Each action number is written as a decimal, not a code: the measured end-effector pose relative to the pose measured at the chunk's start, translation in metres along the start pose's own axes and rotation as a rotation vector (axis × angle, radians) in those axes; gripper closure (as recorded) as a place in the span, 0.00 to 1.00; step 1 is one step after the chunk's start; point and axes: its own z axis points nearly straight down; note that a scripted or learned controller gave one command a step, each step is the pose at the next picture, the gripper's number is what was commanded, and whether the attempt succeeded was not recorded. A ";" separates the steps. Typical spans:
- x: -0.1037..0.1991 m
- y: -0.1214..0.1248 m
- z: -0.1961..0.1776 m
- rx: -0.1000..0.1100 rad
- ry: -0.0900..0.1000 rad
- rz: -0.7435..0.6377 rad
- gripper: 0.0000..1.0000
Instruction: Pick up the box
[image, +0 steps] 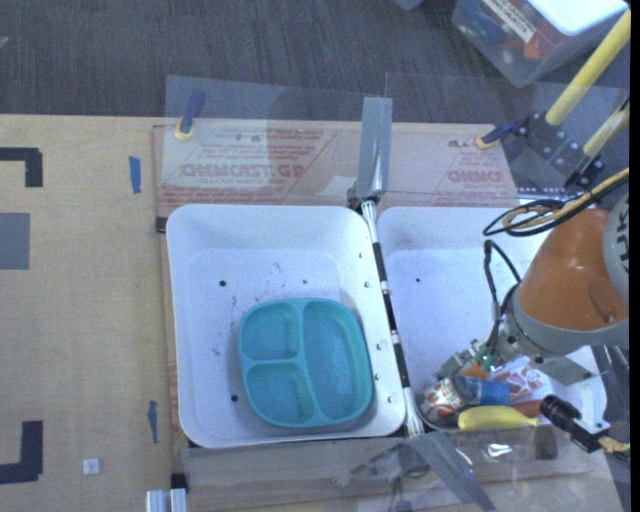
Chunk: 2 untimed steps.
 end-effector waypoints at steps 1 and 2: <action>-0.046 0.023 -0.002 0.001 -0.002 0.429 0.00; -0.021 -0.007 0.002 -0.007 -0.003 0.302 0.00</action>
